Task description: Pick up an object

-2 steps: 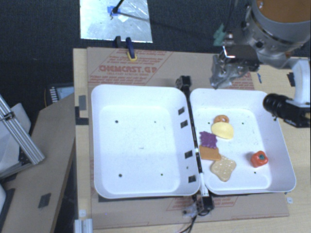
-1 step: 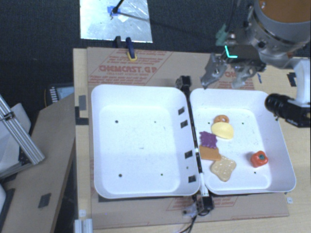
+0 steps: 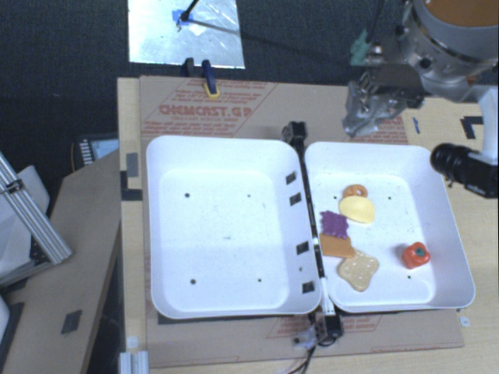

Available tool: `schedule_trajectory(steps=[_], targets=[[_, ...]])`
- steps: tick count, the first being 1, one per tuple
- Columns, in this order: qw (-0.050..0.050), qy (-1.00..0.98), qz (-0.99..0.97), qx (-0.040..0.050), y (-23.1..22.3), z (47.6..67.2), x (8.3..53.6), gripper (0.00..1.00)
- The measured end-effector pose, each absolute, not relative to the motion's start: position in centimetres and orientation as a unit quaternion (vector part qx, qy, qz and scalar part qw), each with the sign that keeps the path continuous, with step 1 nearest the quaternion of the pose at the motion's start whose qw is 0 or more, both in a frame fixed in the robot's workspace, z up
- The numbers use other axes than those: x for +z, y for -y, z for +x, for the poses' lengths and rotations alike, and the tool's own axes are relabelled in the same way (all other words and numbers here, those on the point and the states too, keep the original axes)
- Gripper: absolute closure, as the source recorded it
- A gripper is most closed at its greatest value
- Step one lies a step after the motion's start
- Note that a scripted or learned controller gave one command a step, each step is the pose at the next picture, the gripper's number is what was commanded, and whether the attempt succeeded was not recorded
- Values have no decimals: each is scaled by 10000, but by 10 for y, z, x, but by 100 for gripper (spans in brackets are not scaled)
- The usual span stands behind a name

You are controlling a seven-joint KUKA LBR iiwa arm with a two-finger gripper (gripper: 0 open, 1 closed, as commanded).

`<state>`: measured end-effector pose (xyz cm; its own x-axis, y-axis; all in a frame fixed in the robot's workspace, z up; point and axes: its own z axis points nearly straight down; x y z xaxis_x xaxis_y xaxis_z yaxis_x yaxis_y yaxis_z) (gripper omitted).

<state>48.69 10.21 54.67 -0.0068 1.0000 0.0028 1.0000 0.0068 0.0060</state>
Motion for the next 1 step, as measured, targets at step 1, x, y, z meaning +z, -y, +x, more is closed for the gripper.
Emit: schedule_trajectory(steps=[1], targets=[[16,-7108,7034,44,-102,487,558,100]])
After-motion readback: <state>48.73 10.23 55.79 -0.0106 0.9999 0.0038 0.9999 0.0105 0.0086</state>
